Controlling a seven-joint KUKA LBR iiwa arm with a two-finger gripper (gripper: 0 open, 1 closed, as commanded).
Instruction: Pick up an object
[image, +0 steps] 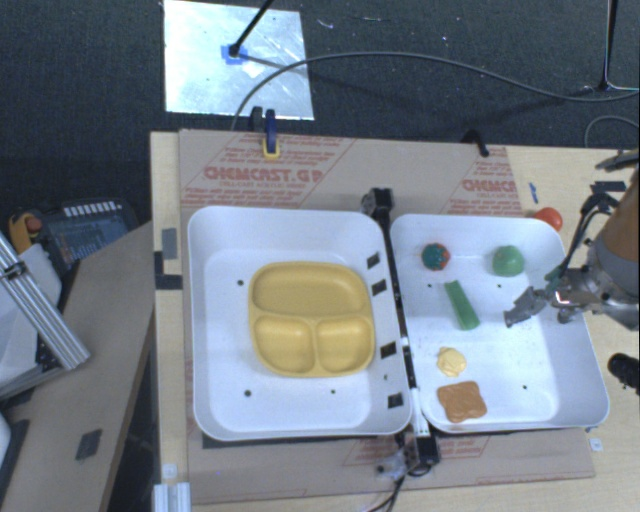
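1. Bins side by side on the bench, seen by us from the fixed camera above: the left bin (215, 300) carries a yellow divided tray (308, 318), and the right bin (560, 370) carries five small items.

2. Candidates for the pick lie toward the right bin's left half: a teal-and-red ball (435, 257) and a green ball (508, 261) near the far wall, a green block (461, 304) at a slight slant below them, a pale yellow lump (451, 361) lower down, and a brown toast-like piece (461, 400) near the front wall.

3. Gripper (527, 303) reaches in from the right, low over the right bin's middle, to the right of the green block and apart from it. We cannot tell how its pincer stands; nothing shows between its tips.

4. Nearest target, in our judgement, is the green block. We would do the step well by centring over the block's middle, turning the wrist so the closing direction crosses its narrow width, and descending straight.

5. Risk, as we read it: a descent off to one side could push the block away across the smooth bin floor. The two balls look likelier to roll from a grasp.

6. Outside the bin, an orange-red object (548, 216) sits by the far right corner.
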